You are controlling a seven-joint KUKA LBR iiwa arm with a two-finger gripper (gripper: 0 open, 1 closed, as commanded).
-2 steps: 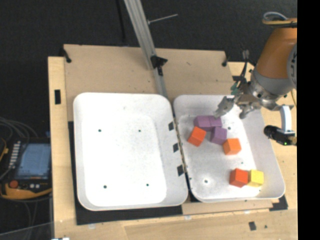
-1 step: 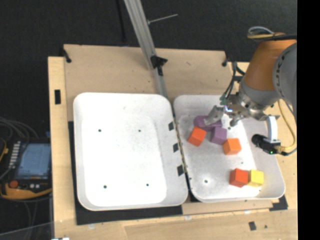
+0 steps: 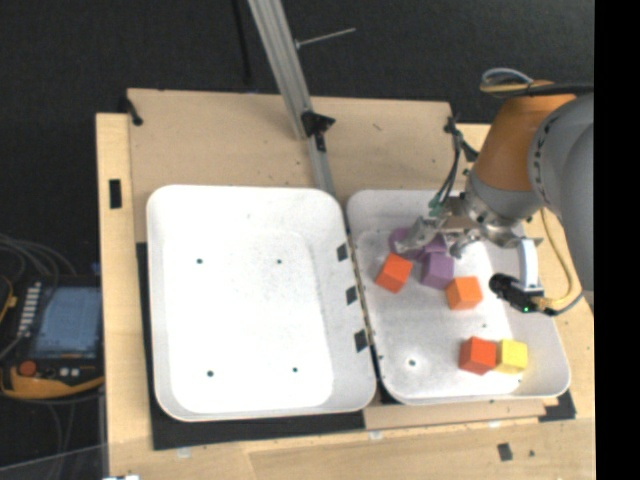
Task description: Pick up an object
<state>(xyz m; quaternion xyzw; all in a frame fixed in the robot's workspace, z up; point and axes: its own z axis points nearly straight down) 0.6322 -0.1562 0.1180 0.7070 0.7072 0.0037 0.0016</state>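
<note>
Desk (image 3: pixel 230 138) carries two bins; right bin (image 3: pixel 540 388) holds cubes. Jaws (image 3: pixel 437 236) hang at 12 o'clock over purple cube (image 3: pixel 437 268), likely lining up; spread or pinched, cannot tell.

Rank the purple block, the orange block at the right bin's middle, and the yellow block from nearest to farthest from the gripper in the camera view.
Measured from the gripper:
1. Purple block, just below the gripper, at its tip.
2. Orange block, at the right bin's middle, further down the view.
3. Yellow block, near the bin's lower right corner, farthest.
</note>
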